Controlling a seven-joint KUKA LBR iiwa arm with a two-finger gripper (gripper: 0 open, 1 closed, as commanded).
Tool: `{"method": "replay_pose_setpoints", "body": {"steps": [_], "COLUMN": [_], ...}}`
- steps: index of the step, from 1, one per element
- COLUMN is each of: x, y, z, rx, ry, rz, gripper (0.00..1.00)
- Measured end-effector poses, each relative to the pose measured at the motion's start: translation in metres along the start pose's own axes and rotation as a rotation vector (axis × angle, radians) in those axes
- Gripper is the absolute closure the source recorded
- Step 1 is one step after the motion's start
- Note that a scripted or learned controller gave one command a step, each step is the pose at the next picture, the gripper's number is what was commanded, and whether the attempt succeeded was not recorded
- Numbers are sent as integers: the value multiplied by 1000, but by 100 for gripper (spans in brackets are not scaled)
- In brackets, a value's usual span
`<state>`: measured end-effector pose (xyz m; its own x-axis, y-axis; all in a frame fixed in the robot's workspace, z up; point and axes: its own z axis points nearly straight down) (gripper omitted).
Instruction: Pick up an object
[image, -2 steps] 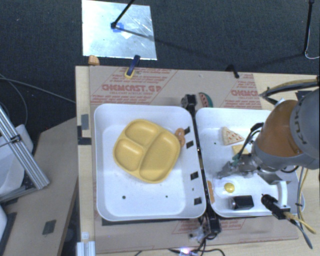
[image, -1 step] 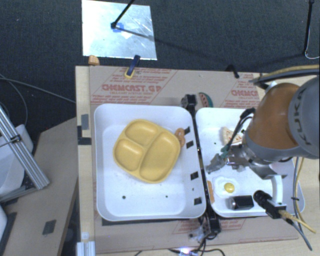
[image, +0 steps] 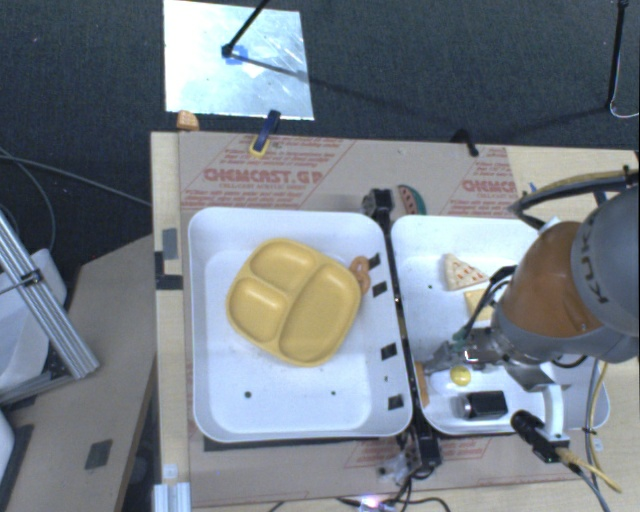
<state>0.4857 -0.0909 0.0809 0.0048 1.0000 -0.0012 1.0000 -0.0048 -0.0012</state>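
Observation:
My gripper (image: 452, 357) hangs low over the near left part of the right bin (image: 425, 240), under the orange band of the arm (image: 545, 290). A small yellow object (image: 460, 376) lies right beside it, just below; whether they touch is unclear. A black block (image: 485, 404) rests closer to the bin's front wall. A pizza-slice toy (image: 463, 272) lies at the back of the same bin. A bit of yellow (image: 478, 302) peeks out beside the arm, which hides the rest of the bin.
The left bin (image: 215, 400) holds a yellow divided plate (image: 293, 300) and a small orange piece (image: 359, 268) by its right wall. Black clips run along the divider (image: 392, 300) between the bins. A blue and yellow item (image: 265, 133) lies on the cardboard behind.

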Motion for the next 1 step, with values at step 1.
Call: {"method": "replay_pose_setpoints", "body": {"steps": [1], "x": [71], "y": [9], "z": [-194], "rx": [-22], "ry": [4], "rz": [-18], "gripper": [0]}}
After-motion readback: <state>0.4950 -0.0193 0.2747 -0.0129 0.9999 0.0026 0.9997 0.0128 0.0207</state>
